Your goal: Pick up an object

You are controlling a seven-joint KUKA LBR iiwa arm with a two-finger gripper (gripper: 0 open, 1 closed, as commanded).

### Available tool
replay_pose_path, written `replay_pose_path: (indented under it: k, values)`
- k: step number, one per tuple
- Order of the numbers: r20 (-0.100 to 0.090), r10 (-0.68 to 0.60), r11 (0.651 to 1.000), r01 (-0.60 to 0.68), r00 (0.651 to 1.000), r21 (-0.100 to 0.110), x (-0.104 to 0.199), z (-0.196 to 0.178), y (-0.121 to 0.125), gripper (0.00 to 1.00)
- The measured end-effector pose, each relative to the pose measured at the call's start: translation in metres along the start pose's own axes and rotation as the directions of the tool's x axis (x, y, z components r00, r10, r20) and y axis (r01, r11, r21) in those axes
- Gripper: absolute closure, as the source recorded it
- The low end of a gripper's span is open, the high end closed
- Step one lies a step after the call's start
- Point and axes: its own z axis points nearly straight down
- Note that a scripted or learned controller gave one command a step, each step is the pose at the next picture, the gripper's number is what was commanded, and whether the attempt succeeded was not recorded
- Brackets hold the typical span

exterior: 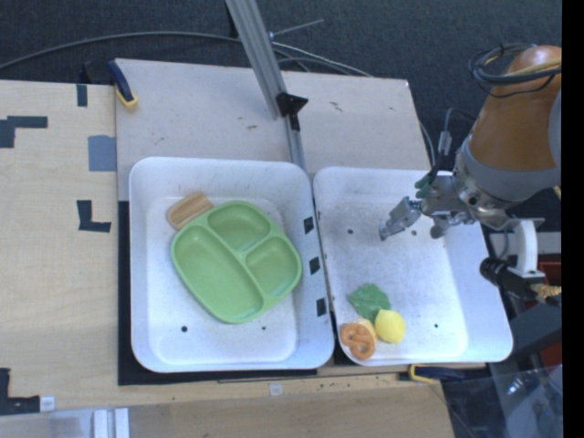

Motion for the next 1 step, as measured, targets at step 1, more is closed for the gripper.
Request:
replay_pose_path:
  k: [1]
  values:
    - [0.0,0.0,1.0,0.0,1.0,0.0,-0.0002,0.0,0.0,0.0]
